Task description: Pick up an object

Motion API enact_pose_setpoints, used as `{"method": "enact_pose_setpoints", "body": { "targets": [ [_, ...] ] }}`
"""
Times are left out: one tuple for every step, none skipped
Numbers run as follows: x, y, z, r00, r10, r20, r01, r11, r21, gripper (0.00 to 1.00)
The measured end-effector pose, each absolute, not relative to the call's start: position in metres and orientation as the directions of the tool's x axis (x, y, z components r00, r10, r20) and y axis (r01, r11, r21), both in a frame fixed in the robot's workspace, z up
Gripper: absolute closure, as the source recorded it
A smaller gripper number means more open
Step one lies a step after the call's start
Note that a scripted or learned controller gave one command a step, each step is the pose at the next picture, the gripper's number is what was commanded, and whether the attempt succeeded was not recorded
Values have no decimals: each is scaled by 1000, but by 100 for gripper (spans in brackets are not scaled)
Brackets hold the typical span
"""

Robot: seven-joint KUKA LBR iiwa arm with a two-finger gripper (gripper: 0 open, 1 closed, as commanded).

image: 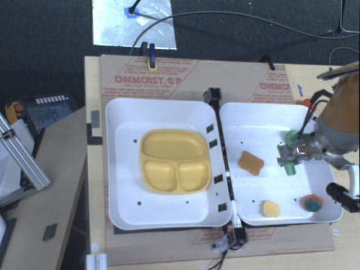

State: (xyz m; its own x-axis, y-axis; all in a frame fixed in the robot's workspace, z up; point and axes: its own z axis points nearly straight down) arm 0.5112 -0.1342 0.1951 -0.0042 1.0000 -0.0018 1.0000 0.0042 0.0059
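My gripper (288,155) is low in the right bin (264,114), reaching in from the right. A long green object (290,168) sits between its fingers, with green ends showing above and below them, and the gripper is shut on it. To the left of the gripper, an orange-brown block (250,162) lies on the bin floor. A small yellow piece (270,208) rests near the front wall. In the front right corner is a round green and orange item (312,203).
The left bin (121,151) holds a yellow divided plate (174,160). A black divider (220,151) runs between the bins. The arm's grey body (343,122) overhangs the right bin's right side. A black part (343,196) sticks out near the front right corner.
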Motion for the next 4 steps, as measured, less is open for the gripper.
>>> {"method": "enact_pose_setpoints", "body": {
  "targets": [
    [513,-134,228,-5,1000,-1,1000,5,5,100],
    [538,-86,218,-9,1000,1,1000,9,3,100],
    [563,-33,211,-7,1000,0,1000,7,3,100],
    [580,14,206,-8,1000,1,1000,8,3,100]
  ]
}}
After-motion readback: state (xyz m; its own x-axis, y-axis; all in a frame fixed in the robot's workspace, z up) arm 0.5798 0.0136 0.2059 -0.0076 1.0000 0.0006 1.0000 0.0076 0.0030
